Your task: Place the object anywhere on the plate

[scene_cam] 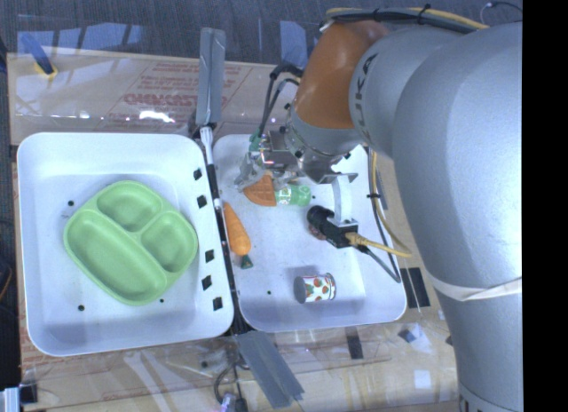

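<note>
My pincer (259, 169) is low in the right bin (377, 308), at its far left part. I cannot tell how it stands, because the wrist and its cables cover it from above.

Just under the pincer and a little toward the camera lies an orange-brown piece (261, 191), and touching this piece on its right side is a small green thing (293, 194). I think the orange-brown piece is the object I am trying to take, but I cannot see if I have it.

A carrot (236, 231) lies further toward the camera from the pincer, close to the bin's left wall. A small can (315, 288) lies still further, near the front wall.

The plate (130, 240), green with three parts, is far to the left of the pincer, in the other bin (44, 330).

To do this step well, I should go straight down over the middle of the piece, so the green neighbour is not caught together. Then I should lift high enough to pass the two walls between the bins, before I move left to the plate.
</note>
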Tool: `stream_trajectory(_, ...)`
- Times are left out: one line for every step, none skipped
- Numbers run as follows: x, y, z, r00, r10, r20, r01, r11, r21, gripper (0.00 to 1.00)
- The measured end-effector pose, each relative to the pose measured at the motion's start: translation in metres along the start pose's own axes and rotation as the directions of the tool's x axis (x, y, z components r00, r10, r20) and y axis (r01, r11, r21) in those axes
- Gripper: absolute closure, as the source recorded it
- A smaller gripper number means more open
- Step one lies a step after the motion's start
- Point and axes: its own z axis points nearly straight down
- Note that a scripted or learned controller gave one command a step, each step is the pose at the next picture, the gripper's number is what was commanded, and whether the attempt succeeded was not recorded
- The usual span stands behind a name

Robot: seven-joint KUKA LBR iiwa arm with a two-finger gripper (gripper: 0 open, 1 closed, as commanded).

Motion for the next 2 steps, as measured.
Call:
stream_trajectory(0.0802,-0.0602,0.0006,0.985,-0.17,0.001,0.17,0.985,0.0,1.0)
stream_trajectory(0.0796,-0.0602,0.0005,0.986,-0.17,0.001,0.17,0.986,-0.001,0.0)
